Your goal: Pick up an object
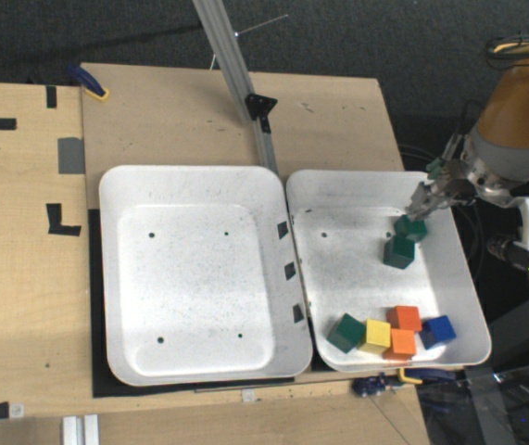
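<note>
Wooden bench (199,109) on dark carpet, two white bins side by side; metal pole slanting in from the top. Left bin (116,248) bare. Right bin (338,202) holding all the blocks.

Gripper (421,207) lowered into upper right part of right bin, tip just above a dark green block (399,251), with a second green shape (412,228) directly at the tip. Unclear whether that upper green shape is a separate block or part of the gripper. Touching or nearly touching; cannot tell which.

Cluster near front edge of right bin: green block (345,332), yellow block (377,333), orange blocks (403,330), blue block (438,330), all packed close, well apart from the gripper.

Progress, as a judgement: approach done, grasp not confirmed, lift not yet done. Nothing seen raised off the bin floor.

Hard to make out: state of the pincer, released or clenched, cannot tell at this slant and size. Arm (510,128) cut off at right edge. Number of orange blocks uncertain.
</note>
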`<move>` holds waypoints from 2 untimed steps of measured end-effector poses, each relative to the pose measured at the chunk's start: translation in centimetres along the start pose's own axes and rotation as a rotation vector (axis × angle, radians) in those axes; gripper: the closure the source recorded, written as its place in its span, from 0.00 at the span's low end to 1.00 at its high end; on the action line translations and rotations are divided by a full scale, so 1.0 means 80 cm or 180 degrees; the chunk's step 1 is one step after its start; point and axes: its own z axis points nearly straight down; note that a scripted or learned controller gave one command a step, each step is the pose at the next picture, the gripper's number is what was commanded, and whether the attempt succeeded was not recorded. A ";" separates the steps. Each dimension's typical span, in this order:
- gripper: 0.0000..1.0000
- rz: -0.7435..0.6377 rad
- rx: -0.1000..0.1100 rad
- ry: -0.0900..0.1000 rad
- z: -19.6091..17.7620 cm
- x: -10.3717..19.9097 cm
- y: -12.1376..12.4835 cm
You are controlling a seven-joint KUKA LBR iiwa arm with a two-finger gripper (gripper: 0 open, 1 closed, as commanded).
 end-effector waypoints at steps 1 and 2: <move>1.00 0.0000 -0.0005 -0.0002 -0.067 0.000 0.002; 1.00 -0.0014 0.0010 0.0009 -0.072 0.071 0.005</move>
